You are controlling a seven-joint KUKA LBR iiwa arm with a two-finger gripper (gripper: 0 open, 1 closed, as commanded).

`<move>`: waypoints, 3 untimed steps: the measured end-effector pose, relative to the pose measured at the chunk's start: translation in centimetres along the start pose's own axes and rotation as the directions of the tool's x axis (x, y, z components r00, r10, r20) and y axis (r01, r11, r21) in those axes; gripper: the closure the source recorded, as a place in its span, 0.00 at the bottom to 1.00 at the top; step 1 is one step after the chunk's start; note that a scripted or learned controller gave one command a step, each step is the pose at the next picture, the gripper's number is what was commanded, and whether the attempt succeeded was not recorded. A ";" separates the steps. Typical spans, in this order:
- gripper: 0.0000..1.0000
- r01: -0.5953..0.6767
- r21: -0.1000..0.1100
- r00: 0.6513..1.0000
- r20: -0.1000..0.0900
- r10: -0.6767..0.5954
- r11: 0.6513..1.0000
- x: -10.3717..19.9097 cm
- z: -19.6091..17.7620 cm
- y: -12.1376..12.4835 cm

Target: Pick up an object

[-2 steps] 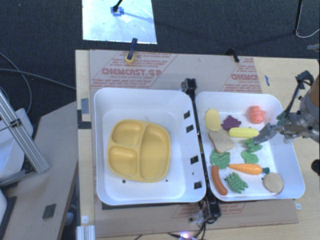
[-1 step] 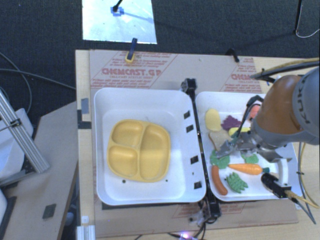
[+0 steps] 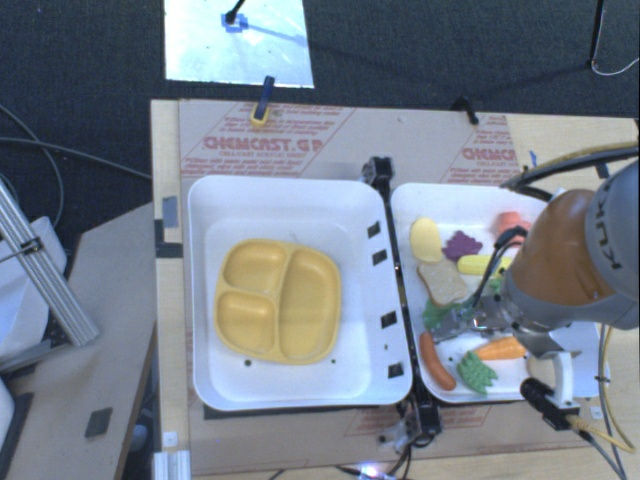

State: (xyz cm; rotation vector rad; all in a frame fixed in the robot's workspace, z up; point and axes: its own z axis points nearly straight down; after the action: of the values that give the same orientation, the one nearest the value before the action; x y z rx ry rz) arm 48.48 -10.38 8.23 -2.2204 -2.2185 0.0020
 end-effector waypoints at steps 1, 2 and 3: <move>0.00 0.007 -0.006 1.000 0.001 -0.007 1.000 1.9 -0.2 3.2; 0.00 0.011 -0.013 1.000 0.001 -0.011 1.000 10.1 -10.8 4.6; 0.00 -0.004 -0.002 1.000 0.002 0.004 1.000 2.7 -10.2 1.2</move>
State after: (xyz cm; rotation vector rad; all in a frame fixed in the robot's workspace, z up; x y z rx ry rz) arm 49.72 -7.65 18.42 -2.2273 -2.2156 0.0013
